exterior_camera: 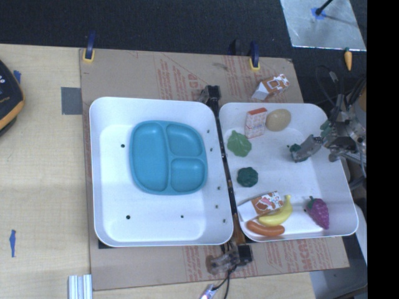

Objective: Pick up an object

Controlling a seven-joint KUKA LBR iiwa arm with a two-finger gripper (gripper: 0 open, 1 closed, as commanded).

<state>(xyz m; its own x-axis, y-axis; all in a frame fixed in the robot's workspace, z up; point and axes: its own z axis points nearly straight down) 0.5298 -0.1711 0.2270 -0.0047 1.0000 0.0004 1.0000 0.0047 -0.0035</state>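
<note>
My gripper (302,151) hangs low over the right bin (333,185), near its right side, with the arm reaching in from the right edge. Nothing shows in its grasp. In that bin lie a small red and white carton (255,122), a tan potato (278,119), a light green leafy piece (239,144), a dark green broccoli (247,177), a second carton (267,202), a yellow banana (277,214), an orange hot dog (265,229) and purple grapes (318,212). The closest items to the gripper are the potato, up and to its left, and the grapes, below it.
The left bin (112,223) holds a blue divided plate (168,156). Another small carton (271,87) lies on the cardboard behind the right bin. A black and yellow device (9,98) sits at the far left edge of the bench.
</note>
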